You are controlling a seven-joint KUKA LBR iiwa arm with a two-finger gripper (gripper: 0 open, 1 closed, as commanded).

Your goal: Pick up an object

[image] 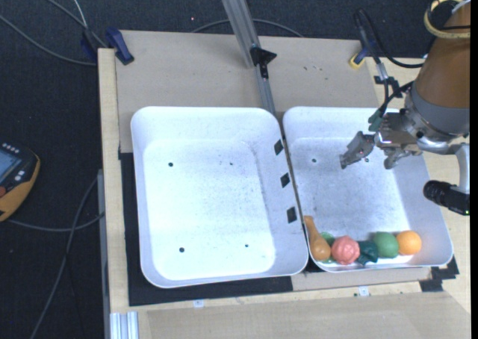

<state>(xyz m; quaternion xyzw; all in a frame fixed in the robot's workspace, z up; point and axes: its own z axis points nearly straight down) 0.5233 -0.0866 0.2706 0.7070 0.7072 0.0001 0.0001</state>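
Observation:
Several small toys lie in a row along the front wall of the right bin (pixel 328 128): an orange gourd-shaped piece (pixel 317 241), a pink ball (pixel 344 249), a teal piece (pixel 367 253), a green ball (pixel 385 244) and an orange ball (pixel 408 241). My gripper (pixel 368 160) hangs over the middle of the right bin, well behind the toys. It is open, with its two fingers spread apart and nothing between them.
The left bin (pixel 149 125) sits beside the right one, with black clips (pixel 285 179) along the shared edge. A slanted metal rail (pixel 239 9) crosses the back of the bench. Cables and a handheld device (pixel 13 173) lie off the bench at left.

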